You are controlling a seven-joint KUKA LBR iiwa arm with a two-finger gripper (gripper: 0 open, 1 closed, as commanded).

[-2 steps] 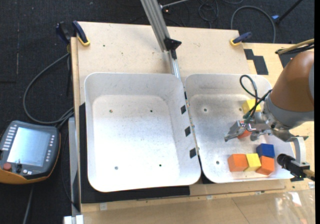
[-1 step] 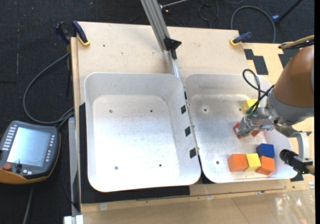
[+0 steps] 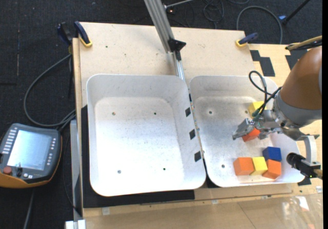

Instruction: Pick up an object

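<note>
The arm (image 3: 302,89) is reaching in from the right over the right-hand bin (image 3: 215,89), its tool (image 3: 245,131) hanging low above the bin floor. A small red-orange block (image 3: 250,134) is sitting right at the fingertips, and it seems to be lying between them, though the blur there is making it hard to be sure; whether the fingers are apart or pressed together I cannot tell. A yellow block (image 3: 254,106) is peeking out just behind the wrist. Nearer the front edge of the same bin, an orange cube (image 3: 244,166) and a yellow cube (image 3: 259,164) are sitting touching side by side, with another orange block (image 3: 273,169) just right of them and a blue cube (image 3: 272,152) resting behind that one. The left-hand bin (image 3: 102,120) is lying beside it on the pale surface (image 3: 128,43).
</note>
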